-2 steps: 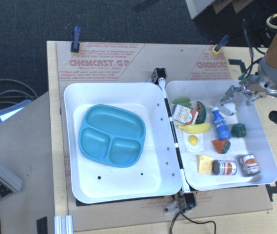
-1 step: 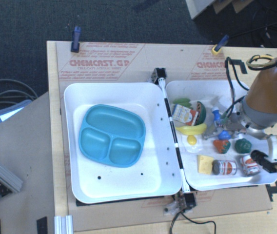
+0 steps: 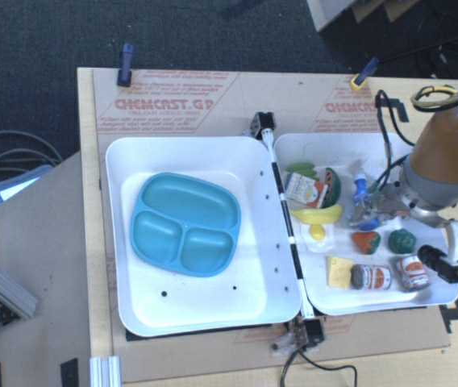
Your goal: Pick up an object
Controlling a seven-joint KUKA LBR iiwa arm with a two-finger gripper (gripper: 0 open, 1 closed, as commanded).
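The right bin holds several small items. Among them are a white carton, a yellow banana, a red strawberry, a green round piece, a yellow block and two cans. The arm reaches in from the right, with its orange band over the bin's far right side. My gripper hangs low in the middle of the right bin, just above the strawberry and right of the banana. A small blue item lies right behind it.
In the left bin lies a blue divided plate. A black clamp sits at the top of the rim shared by the bins. Cables run along the arm at the right edge.
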